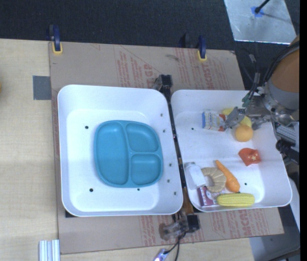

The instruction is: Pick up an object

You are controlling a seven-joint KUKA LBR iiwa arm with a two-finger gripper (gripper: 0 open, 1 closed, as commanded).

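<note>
A blue divided plate (128,153) lies in the left bin (66,145). In the right bin (268,194), left of my gripper (239,117), lies a small white packet (213,120), its long axis roughly crosswise. Just below my gripper sits a round yellow-orange fruit (243,133). Farther below are a red piece (249,156), a carrot (227,176) running diagonally and a corn cob (235,200) lying crosswise. I cannot tell whether my jaws are spread or pressed together.
</note>
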